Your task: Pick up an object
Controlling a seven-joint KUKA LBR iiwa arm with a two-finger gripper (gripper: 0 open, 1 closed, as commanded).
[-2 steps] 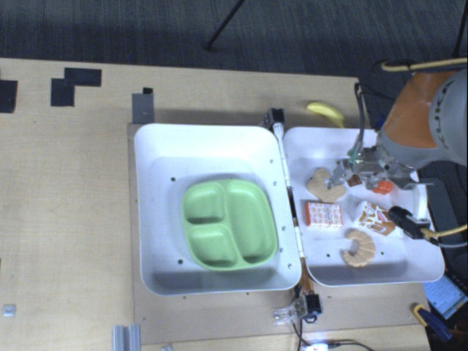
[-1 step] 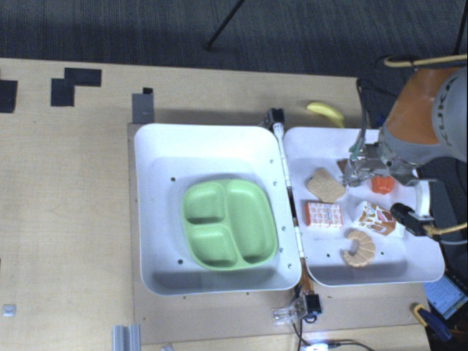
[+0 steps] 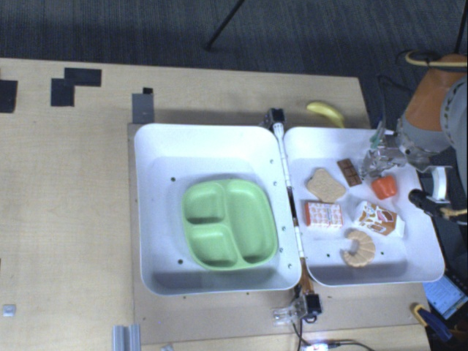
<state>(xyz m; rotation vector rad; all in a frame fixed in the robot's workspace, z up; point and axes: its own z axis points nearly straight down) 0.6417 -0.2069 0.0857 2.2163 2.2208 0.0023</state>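
Here the claw [image 3: 378, 161] hangs low over the far part of the right bin [image 3: 420, 273], its metal tips pointing down; whether they are spread or pressed together cannot be told from this slanted view, and nothing can be seen pinched between them. The step in hand looks like the descent toward a pick, not yet a grasp. Closest to the claw are the small brown bar [image 3: 349, 172], just to its left, and the orange piece [image 3: 385, 187], just below it (either could be the target). Further to the lower left lie the tan cookie [image 3: 325, 185] and the red-and-white packet [image 3: 323, 214]; the printed carton [image 3: 379, 220] and the ring-shaped pastry [image 3: 359, 247] sit nearer the viewer. The green divided tray [image 3: 228, 224] rests in the left bin [image 3: 157, 269], well apart. Next, I judge, the claw must centre over one item and drop until its tips straddle it before closing
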